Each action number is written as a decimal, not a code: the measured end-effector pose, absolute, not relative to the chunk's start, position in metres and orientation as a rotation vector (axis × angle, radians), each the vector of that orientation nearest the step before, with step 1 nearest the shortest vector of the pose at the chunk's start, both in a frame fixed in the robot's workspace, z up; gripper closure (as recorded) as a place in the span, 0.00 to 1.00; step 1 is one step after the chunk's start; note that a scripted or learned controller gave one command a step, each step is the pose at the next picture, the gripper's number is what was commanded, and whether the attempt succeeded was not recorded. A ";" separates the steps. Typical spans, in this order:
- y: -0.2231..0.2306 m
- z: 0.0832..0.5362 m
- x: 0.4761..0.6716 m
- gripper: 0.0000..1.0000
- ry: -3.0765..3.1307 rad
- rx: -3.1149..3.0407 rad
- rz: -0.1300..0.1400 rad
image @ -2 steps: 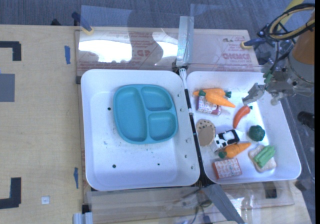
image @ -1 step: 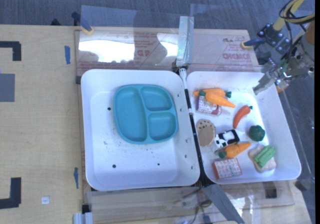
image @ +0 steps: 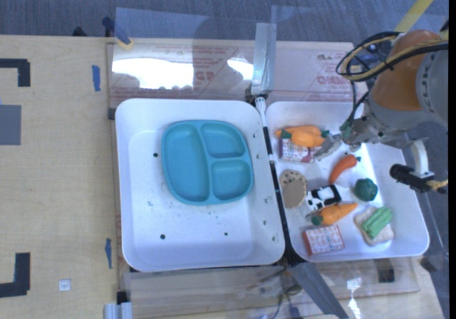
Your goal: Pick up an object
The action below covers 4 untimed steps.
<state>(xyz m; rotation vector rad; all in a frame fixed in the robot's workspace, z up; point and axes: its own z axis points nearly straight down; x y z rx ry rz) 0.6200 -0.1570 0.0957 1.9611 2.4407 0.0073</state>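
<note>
- Gripper [image: 332, 145] low in right bin [image: 410, 239], beside orange toy carrot [image: 304, 134]; finger state can't tell.
- Second carrot [image: 343, 166], third carrot [image: 335, 213], green broccoli piece [image: 365, 189], cow figure [image: 323, 196] lie nearby.
- Left bin [image: 135, 189] holds blue divided plate [image: 207, 161].

Teal tray [image: 207, 161], white bins [image: 135, 189], orange carrots [image: 336, 213], blk/wht cow [image: 323, 198]

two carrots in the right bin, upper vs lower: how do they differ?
The upper carrot is a deeper red-orange and looks shorter; the lower carrot is paler orange and longer. The upper one tilts steeply, just below the tool; the lower one lies flatter, beside the black-and-white cow toy. Both taper, lie loose in the right bin, and neither is held.
</note>
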 end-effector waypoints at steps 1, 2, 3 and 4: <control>-0.156 0.103 0.619 1.00 2.443 1.963 0.007; -0.156 0.114 0.621 1.00 2.440 1.960 0.010; -0.156 0.114 0.620 0.00 2.440 1.961 0.009; -0.146 0.087 0.574 0.00 2.487 1.910 0.004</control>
